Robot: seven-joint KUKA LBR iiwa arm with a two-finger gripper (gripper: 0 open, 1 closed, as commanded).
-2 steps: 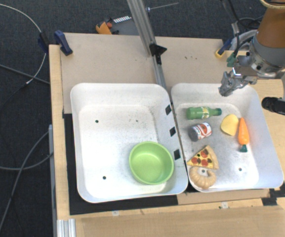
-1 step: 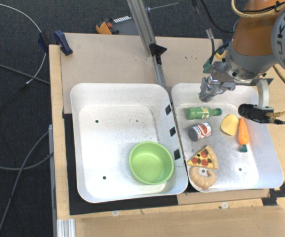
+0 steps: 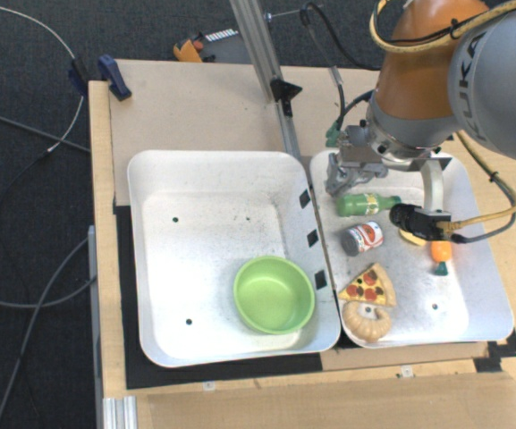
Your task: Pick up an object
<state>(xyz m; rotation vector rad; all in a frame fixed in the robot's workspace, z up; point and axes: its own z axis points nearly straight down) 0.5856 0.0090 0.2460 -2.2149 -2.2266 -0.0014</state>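
Leftmost, a round green plastic bowl (image 3: 274, 294) sits alone in the left white bin (image 3: 150, 177). Rightward, the grey metal gripper (image 3: 342, 179) hangs just above a small green bottle (image 3: 365, 206) lying flat, probably the target; nothing seems held, and how wide the claw stands I cannot tell.

Looked like a robotics lab: grey-orange arm (image 3: 436, 61) upper right, two white bins (image 3: 213, 177) on a bench (image 3: 204, 96), loose cables (image 3: 25, 114) across dark floor at left.

Lime-green bowl (image 3: 274, 294), white bins (image 3: 150, 195)
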